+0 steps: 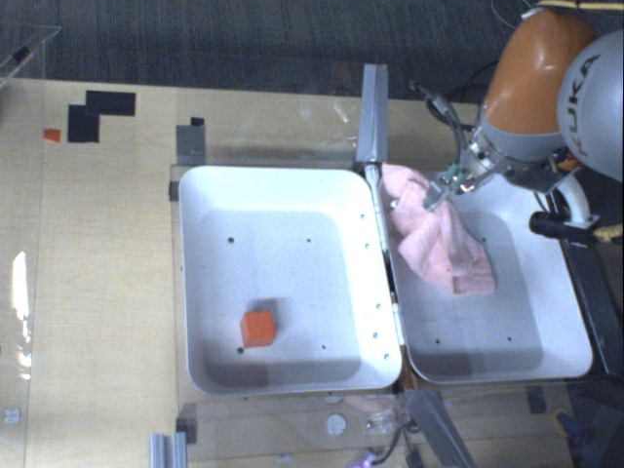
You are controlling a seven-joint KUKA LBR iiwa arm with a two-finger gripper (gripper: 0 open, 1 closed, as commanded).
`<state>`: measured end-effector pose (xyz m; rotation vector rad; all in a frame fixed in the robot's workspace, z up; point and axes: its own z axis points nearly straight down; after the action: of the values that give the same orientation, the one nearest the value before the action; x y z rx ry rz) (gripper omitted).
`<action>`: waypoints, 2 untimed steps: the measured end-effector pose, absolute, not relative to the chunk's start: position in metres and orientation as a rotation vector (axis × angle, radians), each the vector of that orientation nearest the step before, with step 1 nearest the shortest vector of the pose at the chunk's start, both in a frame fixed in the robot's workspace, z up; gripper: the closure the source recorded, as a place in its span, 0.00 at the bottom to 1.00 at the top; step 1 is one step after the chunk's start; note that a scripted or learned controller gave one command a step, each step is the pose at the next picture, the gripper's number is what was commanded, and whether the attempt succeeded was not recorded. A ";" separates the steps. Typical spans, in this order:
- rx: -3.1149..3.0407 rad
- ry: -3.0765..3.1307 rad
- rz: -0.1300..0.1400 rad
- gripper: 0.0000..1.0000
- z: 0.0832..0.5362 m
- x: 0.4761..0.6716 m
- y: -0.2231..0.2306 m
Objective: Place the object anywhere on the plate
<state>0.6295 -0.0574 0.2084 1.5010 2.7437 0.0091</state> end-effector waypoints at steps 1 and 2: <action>1.494 2.749 0.009 1.00 0.226 0.632 -0.056; 0.915 2.994 0.007 1.00 0.221 0.628 0.001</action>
<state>0.6278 0.0010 0.2209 0.9152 2.9938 0.0067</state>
